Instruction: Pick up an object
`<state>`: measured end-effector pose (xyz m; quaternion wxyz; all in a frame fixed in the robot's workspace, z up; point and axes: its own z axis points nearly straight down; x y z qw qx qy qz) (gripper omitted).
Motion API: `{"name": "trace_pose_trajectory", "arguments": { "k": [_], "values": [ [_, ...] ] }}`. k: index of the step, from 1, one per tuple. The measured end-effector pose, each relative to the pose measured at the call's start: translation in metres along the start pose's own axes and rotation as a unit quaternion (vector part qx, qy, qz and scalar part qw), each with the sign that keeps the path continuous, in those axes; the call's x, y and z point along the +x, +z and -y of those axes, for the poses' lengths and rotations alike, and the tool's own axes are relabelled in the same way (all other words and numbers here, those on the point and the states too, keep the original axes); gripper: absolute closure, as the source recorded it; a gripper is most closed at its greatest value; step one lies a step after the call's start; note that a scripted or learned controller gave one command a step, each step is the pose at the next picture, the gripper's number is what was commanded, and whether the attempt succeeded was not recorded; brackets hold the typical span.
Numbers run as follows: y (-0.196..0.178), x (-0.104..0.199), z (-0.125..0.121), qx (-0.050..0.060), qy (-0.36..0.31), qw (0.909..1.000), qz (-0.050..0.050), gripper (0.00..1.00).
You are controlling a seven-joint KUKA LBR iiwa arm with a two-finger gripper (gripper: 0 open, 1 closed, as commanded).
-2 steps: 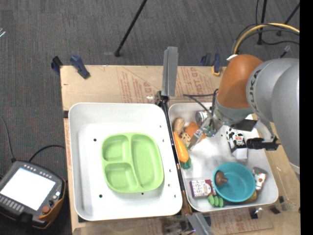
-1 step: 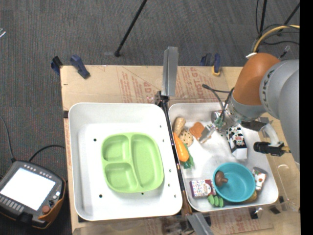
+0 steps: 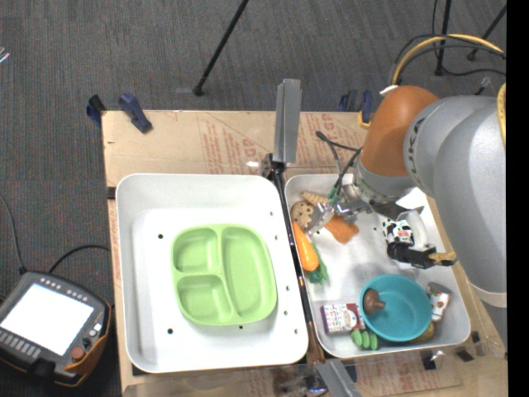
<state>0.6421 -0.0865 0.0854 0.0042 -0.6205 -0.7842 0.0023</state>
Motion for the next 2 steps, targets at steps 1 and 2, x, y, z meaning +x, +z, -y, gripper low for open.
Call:
{"name": "trace_pose_trajectory", "arguments": {
  "k": [1, 2],
  "values": [
    [-0.011, 0.001, -0.001, 0.0, -0.003, 1.0, 0.001, 1.0],
    [-0.195, -0.058, 0.022, -0.01, 0.026, 0.9996, 0.005, 1.0]
  ]
}}
